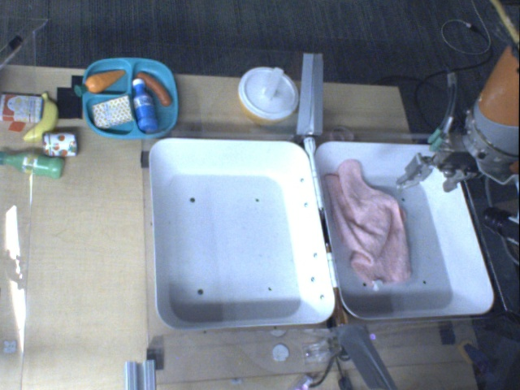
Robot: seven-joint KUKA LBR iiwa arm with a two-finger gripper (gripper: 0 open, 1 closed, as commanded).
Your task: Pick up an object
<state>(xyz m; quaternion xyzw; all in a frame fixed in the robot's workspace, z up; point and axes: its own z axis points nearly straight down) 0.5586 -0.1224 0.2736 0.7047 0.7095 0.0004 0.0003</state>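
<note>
Pink cloth [370, 230], lengthwise top-to-bottom, seemingly bunched, right bin [463, 287]

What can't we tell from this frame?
- Gripper: too small and blurred in the camera view to judge its finger gap.
- Arm: cut off by the right edge.
- Pink towel: its folds hide the right bin floor beneath.
- Blue tray items: too small to identify.

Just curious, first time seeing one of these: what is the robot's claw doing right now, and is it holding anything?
Gripper: open, holding nothing, above the right bin beside the pink cloth.
</note>
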